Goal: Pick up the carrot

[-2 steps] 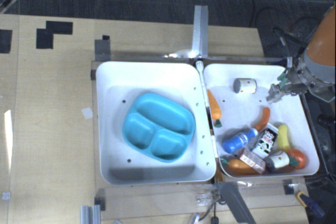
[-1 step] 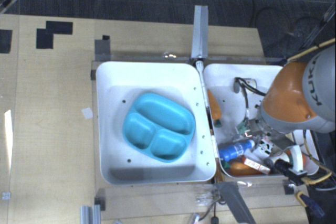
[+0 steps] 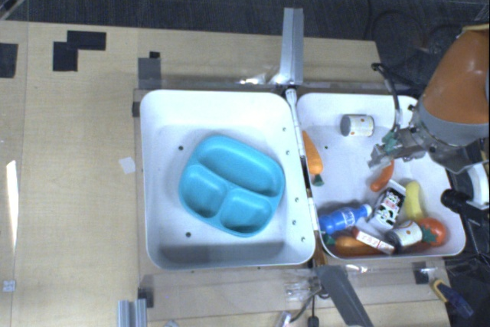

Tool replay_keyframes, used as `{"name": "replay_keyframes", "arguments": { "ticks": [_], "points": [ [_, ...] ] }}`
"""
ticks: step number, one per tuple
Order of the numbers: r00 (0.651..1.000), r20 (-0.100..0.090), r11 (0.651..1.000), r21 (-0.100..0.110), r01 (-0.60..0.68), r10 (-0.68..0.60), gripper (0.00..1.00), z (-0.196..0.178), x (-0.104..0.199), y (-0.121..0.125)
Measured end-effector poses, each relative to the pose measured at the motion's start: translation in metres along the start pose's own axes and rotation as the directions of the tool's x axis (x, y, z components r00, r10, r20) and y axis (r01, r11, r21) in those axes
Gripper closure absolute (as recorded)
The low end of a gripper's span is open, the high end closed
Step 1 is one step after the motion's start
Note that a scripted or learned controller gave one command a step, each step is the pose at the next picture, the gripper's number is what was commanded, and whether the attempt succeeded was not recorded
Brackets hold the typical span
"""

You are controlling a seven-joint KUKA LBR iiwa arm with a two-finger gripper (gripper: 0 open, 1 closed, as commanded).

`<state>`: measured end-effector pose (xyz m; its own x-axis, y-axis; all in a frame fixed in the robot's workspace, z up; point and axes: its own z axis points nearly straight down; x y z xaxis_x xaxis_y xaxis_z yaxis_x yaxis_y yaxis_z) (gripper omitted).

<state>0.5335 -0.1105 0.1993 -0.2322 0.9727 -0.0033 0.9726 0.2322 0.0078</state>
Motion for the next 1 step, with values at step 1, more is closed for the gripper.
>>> {"name": "replay_keyframes", "arguments": {
  "ticks": [1],
  "points": [
    [0.993,0.001,0.993,-0.006,-0.121,0.121,1.00,0.1089,0.0081,-0.0424]
  ]
}}
